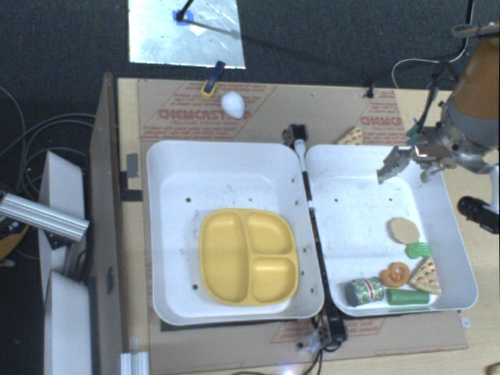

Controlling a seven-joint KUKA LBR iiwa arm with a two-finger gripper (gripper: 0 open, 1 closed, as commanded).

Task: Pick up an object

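Note:
The right bin holds several toy foods near its front right corner: a tan oval cookie, a small green piece, an orange pretzel, a pizza slice, a green-and-white can and a long green vegetable. My gripper hangs over the bin's back right part, well behind the cookie. Its two fingers are spread open, with nothing between them.
A yellow divided plate lies in the left bin. Behind the bins on the cardboard lie a white ball, a blue-and-yellow tool and another pizza slice. Cables trail at the far left.

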